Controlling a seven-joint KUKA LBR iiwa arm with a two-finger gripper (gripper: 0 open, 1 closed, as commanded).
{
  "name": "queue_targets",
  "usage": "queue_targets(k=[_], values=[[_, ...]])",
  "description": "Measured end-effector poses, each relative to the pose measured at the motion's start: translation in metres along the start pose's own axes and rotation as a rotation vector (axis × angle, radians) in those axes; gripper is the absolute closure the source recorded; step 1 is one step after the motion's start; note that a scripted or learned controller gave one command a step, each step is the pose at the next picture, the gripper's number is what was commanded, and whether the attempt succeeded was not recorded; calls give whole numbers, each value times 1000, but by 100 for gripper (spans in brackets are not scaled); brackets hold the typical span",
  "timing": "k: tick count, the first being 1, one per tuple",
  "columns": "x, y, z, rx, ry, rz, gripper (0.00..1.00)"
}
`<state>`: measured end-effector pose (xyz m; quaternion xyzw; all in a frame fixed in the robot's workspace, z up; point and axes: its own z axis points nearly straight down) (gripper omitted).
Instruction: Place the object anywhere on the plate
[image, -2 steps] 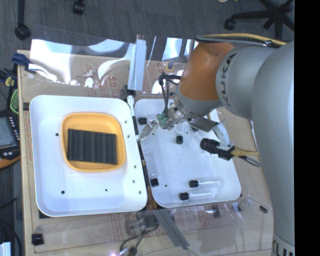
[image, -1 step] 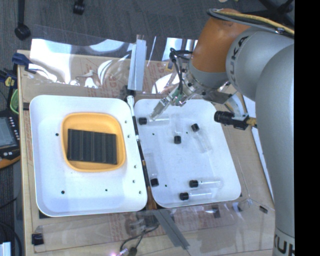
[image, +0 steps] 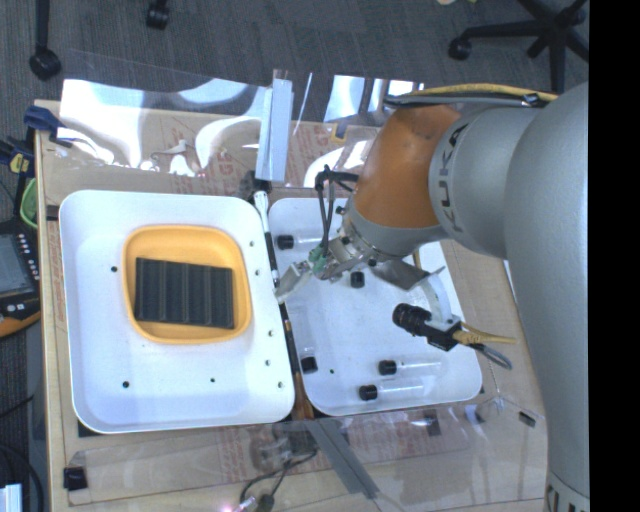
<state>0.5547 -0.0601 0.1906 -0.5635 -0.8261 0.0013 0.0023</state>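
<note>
A yellow plate (image: 185, 243) with rounded corners lies in the left white bin (image: 90, 370). A dark, ribbed rectangular object (image: 185, 292) rests flat on the plate and covers most of its middle. My gripper (image: 290, 280) hangs over the left edge of the right bin (image: 440, 375), close to the divider between the bins. It is to the right of the plate and apart from the dark object. Nothing shows in its grasp. The arm's orange band (image: 400, 180) and grey body cover the upper right part of that bin.
Several small black knobs dot the right bin's floor, such as one (image: 308, 365) near the divider and one (image: 368, 392) at the front. A clear upright panel (image: 272, 130) stands behind the bins. Devices and cables (image: 15, 270) lie off the bench's left side.
</note>
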Motion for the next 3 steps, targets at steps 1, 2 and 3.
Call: queue_targets(k=[1, 2, 3], values=[[-50, 47, -23, -4, -2, -39, 0], [124, 13, -79, -3, -1, -23, 0], [66, 44, -75, -2, -2, -72, 0]])
